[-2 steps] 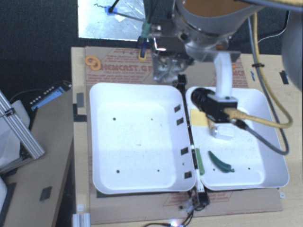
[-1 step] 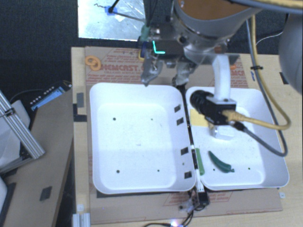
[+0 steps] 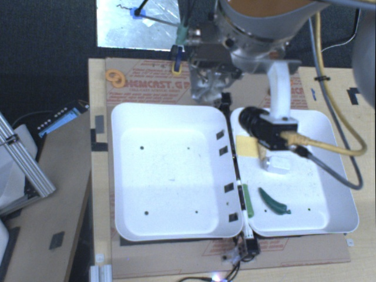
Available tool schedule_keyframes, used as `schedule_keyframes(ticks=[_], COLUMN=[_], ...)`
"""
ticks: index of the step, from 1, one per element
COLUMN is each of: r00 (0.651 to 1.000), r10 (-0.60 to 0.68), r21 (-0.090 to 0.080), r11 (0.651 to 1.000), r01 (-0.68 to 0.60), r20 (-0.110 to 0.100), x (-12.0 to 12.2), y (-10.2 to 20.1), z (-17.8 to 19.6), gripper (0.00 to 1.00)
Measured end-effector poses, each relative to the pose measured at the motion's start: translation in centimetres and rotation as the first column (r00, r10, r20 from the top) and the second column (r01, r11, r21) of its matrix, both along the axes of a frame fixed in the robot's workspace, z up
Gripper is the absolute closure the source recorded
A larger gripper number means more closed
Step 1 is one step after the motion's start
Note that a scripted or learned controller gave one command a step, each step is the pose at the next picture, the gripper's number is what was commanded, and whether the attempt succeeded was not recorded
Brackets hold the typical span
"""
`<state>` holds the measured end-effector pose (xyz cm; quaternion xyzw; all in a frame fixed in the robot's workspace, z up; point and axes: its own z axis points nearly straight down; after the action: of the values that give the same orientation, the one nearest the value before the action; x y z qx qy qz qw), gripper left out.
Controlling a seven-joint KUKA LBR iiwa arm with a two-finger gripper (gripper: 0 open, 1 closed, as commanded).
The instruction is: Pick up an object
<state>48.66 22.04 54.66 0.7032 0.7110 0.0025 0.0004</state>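
My gripper [image 3: 209, 88] hangs over the back edge of the bench, just behind the gap between the two white bins. In the right bin [image 3: 335, 198] lie a yellow block [image 3: 247, 147], a small white piece [image 3: 277, 165], a dark green curved object [image 3: 274, 201] and a thin light green stick [image 3: 247, 200] against the left wall. The gripper is well behind all of them and higher up. Parts of the yellow block and the white piece are hidden by the robot's own hardware. The left bin [image 3: 126, 175] lies to the gripper's front left.
An orange ring [image 3: 115, 77] rests on the cardboard behind the left bin. A shiny foil sheet [image 3: 138, 13] lies farther back. Several black clips [image 3: 224, 151] line the divider between the bins. A metal rail [image 3: 23, 163] stands at the far left.
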Motion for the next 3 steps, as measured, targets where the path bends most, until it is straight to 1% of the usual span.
schedule_keyframes(ticks=[1, 2, 3], r00=[1.000, 1.000, 1.000], r10=[0.000, 0.005, 0.006], r21=[-0.001, 0.001, 0.001], r11=[1.000, 1.000, 1.000], r01=[0.000, -0.005, -0.006], r20=[-0.001, 0.001, 0.000], x=[0.0, 0.0, 0.0], y=[0.0, 0.0, 0.0], z=[-0.1, 1.1, 1.0], gripper=[0.00, 1.00, 0.00])
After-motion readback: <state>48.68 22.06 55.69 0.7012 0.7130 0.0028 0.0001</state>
